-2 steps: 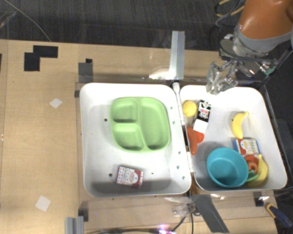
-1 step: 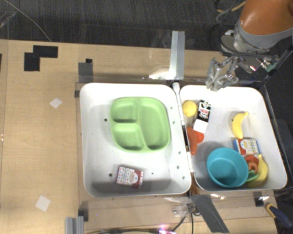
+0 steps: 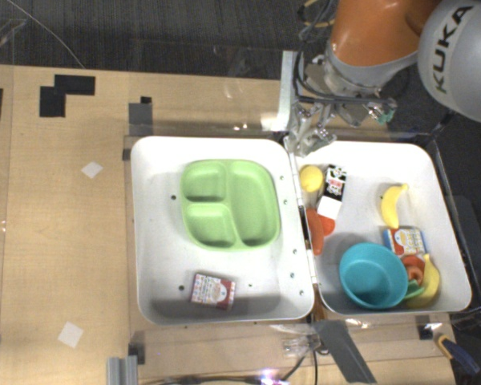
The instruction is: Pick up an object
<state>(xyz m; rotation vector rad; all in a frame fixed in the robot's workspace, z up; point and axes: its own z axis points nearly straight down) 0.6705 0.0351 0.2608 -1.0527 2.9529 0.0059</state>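
1. We count two white bins side by side: the left bin (image 3: 148,239) at frame centre, the right bin (image 3: 433,167) at lower right.
2. The left bin holds two items: one green divided plate (image 3: 228,203) with three compartments, and one small red carton (image 3: 212,290) lying near the bin's lower edge.
3. The right bin holds one lemon (image 3: 310,178), one black-and-white packet (image 3: 334,181), one orange piece (image 3: 321,233), two bananas (image 3: 392,201), one teal bowl (image 3: 373,274) and one small box (image 3: 406,240).
4. The gripper (image 3: 311,135) sits at upper centre, over the top of the wall between the bins, just above the lemon.
5. We cannot tell how far the gripper is spread; we see nothing held in it.
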